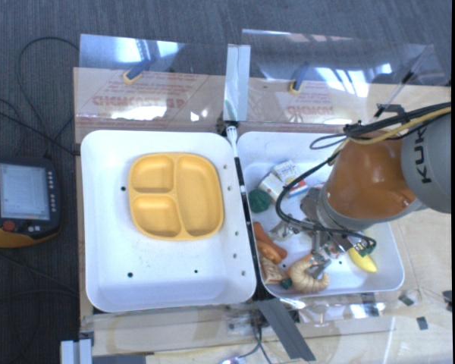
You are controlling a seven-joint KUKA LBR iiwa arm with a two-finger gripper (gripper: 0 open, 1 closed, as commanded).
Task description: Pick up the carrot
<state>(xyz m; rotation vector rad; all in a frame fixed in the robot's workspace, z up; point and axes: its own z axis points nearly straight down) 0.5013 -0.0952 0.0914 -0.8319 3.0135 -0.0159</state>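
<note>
The carrot (267, 242) lies in the right bin (387, 279), close against that bin's left wall, slanting from upper left to lower right (its orange is redder than the tray's yellow). Just below it sits a pale brown, bready piece (272, 268), and to the right of that a curled tan item (309, 275) that looks like a shrimp or a pretzel; I cannot tell which. A small green thing (258, 200) lies above the carrot, with a white packet (279, 177) just beyond it. A yellow banana-like piece (362, 259) rests near the bin's lower right corner.

The pincer (323, 250) hangs over the middle of the right bin, to the right of the carrot and apart from it, just above the curled tan item. Whether it is released or clenched cannot be told, since the arm's orange band (368, 180) and dark cables crowd the spot.

The left bin (106, 271) holds a yellow three-compartment tray (176, 196) near its middle. On the floor, left of the counter, lies a teach pendant (20, 202) with a grey screen.
</note>
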